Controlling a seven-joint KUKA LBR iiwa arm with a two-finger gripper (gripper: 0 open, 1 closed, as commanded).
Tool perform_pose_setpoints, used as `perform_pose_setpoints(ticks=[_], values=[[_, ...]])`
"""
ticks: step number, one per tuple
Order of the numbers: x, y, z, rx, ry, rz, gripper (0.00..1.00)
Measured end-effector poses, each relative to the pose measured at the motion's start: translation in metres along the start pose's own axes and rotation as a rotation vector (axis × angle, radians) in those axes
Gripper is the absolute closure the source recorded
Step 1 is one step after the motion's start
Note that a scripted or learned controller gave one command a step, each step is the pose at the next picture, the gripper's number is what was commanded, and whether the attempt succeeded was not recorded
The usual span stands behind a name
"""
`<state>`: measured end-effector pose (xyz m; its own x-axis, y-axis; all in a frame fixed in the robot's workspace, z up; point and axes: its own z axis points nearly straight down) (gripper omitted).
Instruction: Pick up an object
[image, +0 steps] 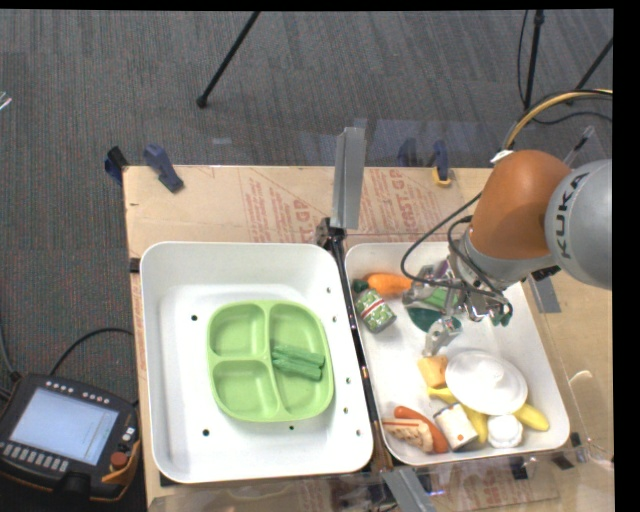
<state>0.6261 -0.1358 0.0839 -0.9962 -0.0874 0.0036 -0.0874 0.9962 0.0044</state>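
Note:
The right bin (545, 345) holds a pile of toy food. My gripper (438, 338) hangs low over the bin's middle, reaching in from the orange-banded wrist (515, 205). Right beneath it lies a dark green object (428, 316), partly hidden by the gripper. A carrot (388, 284) and a small green carton (377, 312) lie to its left. Just below the gripper sit a yellow-orange wedge (432, 372) and a white round dish (486, 381). I see nothing held by the gripper.
A banana (532, 418), a white cup (503, 431), a small red-and-white box (457, 427), a sausage (420, 425) and a bread slice (403, 432) crowd the right bin's near end. The left bin (170, 300) holds a green divided plate (245, 345) with a green piece (298, 361).

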Motion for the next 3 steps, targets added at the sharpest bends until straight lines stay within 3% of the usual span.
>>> perform_pose_setpoints(ticks=[1, 2, 3], values=[[-0.018, -0.001, -0.002, 0.003, -0.002, -0.06, 0.0], [-0.02, 0.001, -0.01, 0.002, -0.003, -0.064, 1.0], [-0.018, -0.025, -0.043, 0.003, -0.007, 0.035, 1.0]])
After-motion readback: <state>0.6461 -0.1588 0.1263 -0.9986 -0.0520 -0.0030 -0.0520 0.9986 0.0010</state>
